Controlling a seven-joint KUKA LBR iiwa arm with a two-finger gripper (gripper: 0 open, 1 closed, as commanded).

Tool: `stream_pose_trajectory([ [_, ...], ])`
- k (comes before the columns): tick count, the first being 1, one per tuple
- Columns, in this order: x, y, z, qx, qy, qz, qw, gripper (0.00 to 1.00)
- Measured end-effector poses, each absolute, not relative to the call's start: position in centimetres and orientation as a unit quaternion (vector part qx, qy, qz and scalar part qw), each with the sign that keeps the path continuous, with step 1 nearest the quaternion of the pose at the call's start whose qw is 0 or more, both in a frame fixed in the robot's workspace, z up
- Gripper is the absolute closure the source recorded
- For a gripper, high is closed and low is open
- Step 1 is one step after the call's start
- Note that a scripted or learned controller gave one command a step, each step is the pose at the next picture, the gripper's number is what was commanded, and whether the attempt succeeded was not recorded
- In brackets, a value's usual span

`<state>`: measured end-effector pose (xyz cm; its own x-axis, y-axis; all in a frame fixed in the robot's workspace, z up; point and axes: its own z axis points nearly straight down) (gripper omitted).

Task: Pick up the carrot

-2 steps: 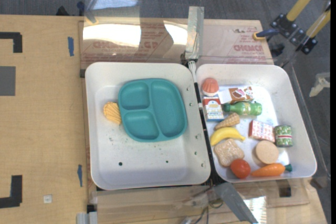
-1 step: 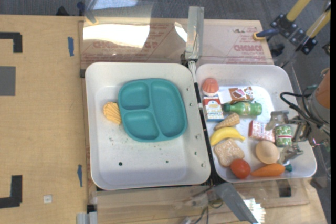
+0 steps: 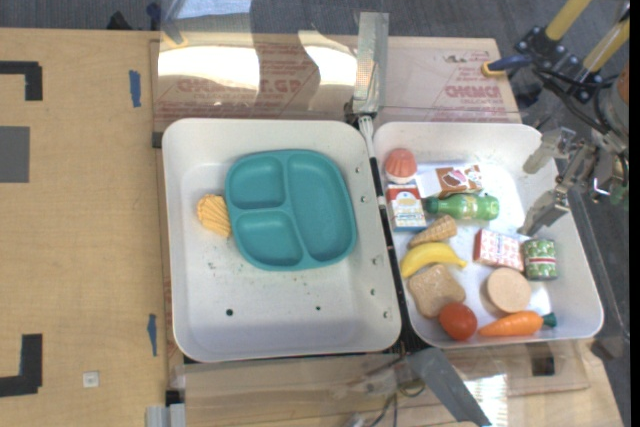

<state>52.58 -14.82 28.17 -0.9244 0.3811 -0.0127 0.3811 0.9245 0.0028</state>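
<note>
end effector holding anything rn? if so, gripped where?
Nothing held. The end effector sits at the right bin's right edge with nothing between its fingers. The carrot lies untouched near the bin's front edge, beside the tomato.

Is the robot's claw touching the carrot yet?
Apart. In the camera view the gripper hangs near the right bin's far right wall, while the carrot lies by the near edge, with a small can between them.

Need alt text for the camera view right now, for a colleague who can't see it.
An orange carrot lies at the near edge of the right bin, beside a tomato, among other toy foods. The gripper hovers over that bin's far right side, away from the carrot. The left bin holds a teal divided plate.
</note>
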Motion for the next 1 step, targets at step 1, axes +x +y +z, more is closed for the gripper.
stream_pose_trajectory([
  [1, 49.34, -8.17, 20.82, 0.258, 0.966, 0.0008, -0.001, 0.0],
])
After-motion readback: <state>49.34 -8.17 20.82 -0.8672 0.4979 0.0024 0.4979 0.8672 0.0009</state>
